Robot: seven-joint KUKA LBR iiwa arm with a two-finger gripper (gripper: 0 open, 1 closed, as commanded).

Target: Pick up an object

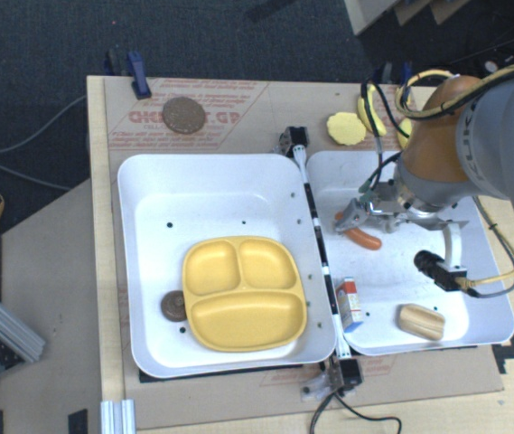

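A robotics lab: a plywood bench (112,242) holds two clamped white bins (139,197), loose cables (22,143) cross dark carpet, and toy food (a yellow plate (238,292)) serves as props.

You're looking at a tan bench (112,242) bearing two white bins: the left bin (139,242) and the right bin (482,333). Behind them on its bare surface lie a brown disc (183,114) and a yellow piece (347,128).

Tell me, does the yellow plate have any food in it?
Empty. The yellow plate sits in the left bin, and all three of its sections show bare yellow.
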